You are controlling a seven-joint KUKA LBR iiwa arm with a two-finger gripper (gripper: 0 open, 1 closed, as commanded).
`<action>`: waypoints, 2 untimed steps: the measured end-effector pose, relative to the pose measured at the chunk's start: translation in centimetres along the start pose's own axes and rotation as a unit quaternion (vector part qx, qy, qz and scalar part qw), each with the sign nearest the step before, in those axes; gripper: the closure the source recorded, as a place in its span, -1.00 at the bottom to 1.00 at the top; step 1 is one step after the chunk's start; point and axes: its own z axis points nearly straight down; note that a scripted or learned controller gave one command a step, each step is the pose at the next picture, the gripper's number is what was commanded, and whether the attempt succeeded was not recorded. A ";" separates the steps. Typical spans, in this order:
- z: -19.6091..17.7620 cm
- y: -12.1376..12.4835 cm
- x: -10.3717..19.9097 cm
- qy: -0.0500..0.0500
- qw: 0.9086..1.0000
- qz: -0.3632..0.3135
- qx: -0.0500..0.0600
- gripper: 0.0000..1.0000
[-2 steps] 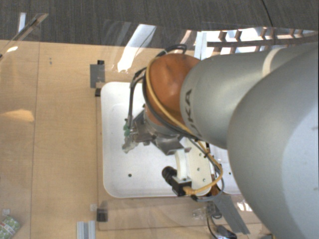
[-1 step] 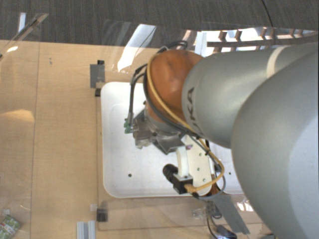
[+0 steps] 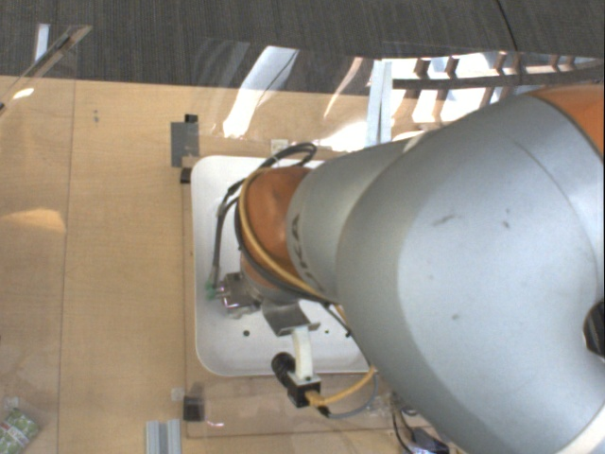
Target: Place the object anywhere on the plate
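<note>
Arm (image 3: 454,282) hangs low over the white bin (image 3: 210,282), likely reaching to pick; whether the hand grasps anything cannot be told.

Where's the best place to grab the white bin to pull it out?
Probably the bin by its left rim, midway between the black corner brackets, coming from the left. That edge lies exposed, while the arm overhangs the rest.
</note>
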 end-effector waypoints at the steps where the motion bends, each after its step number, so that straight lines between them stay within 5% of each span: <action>1: -1.1 0.2 0.0 0.001 1.000 0.000 -0.002 1.00; 2: -0.1 -0.4 -2.6 0.001 0.985 0.171 -0.001 1.00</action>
